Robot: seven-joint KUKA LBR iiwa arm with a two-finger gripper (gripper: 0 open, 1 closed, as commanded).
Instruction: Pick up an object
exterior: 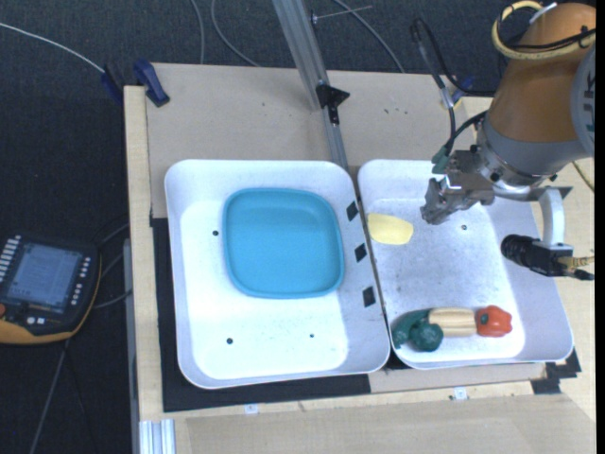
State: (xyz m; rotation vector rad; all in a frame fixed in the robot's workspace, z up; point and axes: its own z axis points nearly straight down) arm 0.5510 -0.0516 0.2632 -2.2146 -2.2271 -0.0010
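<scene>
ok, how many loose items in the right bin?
4: a yellow piece near its left wall by the claw, then green item, tan cylinder and red item along the near edge. The arm could hide more.

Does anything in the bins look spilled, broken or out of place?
Nothing stands out. The blue plate lies flat in the left bin; the yellow piece and toy food sit in the right bin.
</scene>
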